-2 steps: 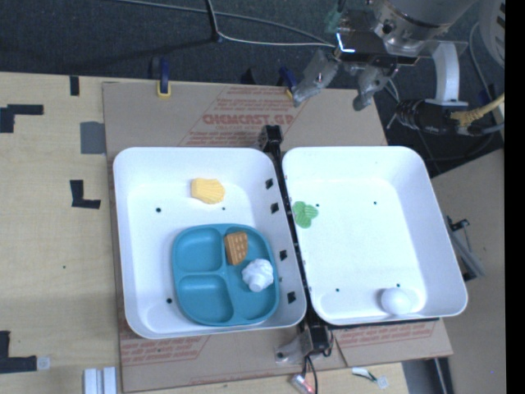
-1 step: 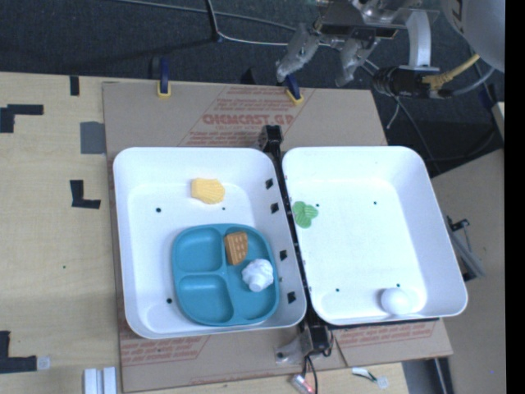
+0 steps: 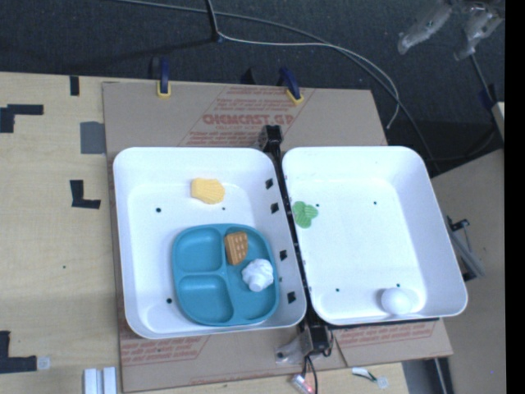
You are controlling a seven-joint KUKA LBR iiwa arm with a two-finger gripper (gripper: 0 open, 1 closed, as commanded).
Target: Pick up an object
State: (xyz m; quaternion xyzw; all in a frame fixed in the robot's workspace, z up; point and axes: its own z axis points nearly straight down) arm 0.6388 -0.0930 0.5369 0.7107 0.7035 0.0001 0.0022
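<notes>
Camera view, looking down at a slant on the desk, with two shallow white bins clamped side by side on a cardboard sheet. The left bin carries a blue divided tray toward its 6 o'clock side; a brown waffle-like piece lies in the tray's upper right compartment, and a white crumpled object rests at the tray's 3 o'clock edge, on the divider below the brown piece. A yellow piece lies loose on the bin floor at 12 o'clock from the tray, apart from it. The right bin holds a small green object near its 9 o'clock wall and a white ball near its 5 o'clock corner, probably settled there against the sloping wall. The gripper hangs at the frame's 1 o'clock corner, well apart from both bins and outside the cardboard; whether its jaws are released or clenched cannot be told from the blur, and nothing is seen between them. No candidate object is yet approached. Judged obstacles: the tray rim and dividers crowd the two tray items, the bin walls crowd the green object and ball, while the yellow piece lies most open.
</notes>
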